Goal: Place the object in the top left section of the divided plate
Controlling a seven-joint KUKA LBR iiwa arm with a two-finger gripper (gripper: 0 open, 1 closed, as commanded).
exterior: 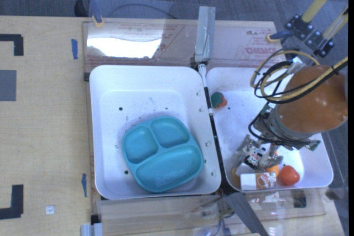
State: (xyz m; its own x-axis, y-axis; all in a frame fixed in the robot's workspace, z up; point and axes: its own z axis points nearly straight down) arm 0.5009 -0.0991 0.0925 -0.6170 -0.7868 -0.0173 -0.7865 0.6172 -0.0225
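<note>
Hovering low over the near end of the right bin (318,171), the gripper (255,156) sits just above a small cluster of things, and from this slanted look down I cannot tell how it is set or whether it has anything, since the wrist covers most of it. The step in hand reads as the pick. Candidates lie close together: a white box (259,181) with orange print against the near wall, a red-orange ball (289,175) touching its right end, and a small green and orange piece (218,99) well apart, up by the divider between the bins. Which one is meant is not clear, though the arm stands over the box and ball.

To do the pick well, come straight down on one item alone; the box and ball touch, and both crowd the near wall, so a sloppy descent would likely nudge one into the other or jam against the rim. Lift clear of the divider before crossing.

The plate (161,153) lies tilted in the left bin (105,119), with nothing in its sections. Its two small sections face the far side and the left one of these is the target; release low and centred there so that nothing rolls over the ridge
</note>
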